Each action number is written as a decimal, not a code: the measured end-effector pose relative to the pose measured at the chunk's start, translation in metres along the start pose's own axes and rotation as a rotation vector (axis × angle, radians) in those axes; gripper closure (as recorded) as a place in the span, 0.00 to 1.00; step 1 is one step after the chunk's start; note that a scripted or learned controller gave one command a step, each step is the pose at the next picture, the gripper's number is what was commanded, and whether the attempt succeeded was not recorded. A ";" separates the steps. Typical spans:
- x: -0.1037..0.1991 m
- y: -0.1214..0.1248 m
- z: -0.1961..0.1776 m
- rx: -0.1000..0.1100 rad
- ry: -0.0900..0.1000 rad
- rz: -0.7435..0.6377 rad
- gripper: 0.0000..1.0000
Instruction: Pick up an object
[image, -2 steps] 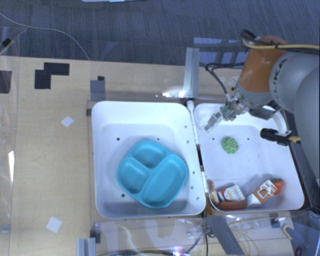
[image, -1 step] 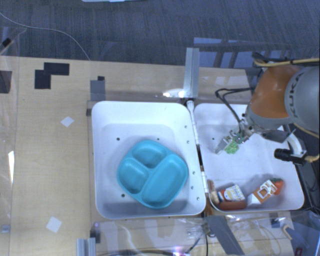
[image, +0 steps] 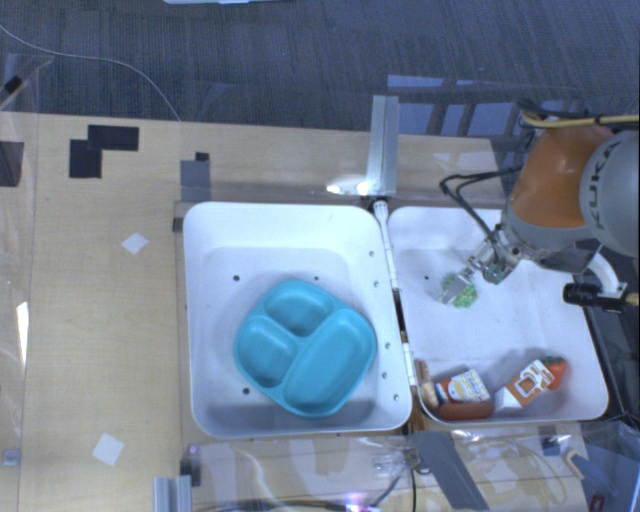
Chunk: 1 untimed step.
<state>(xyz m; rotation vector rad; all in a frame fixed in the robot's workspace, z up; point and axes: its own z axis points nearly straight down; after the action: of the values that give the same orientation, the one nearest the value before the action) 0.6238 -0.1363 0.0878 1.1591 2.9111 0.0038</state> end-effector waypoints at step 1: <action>0.026 0.012 0.000 -0.001 0.000 0.300 0.00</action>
<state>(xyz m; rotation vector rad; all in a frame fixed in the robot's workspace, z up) 0.6130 -0.1097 0.0880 1.5813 2.7051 0.0069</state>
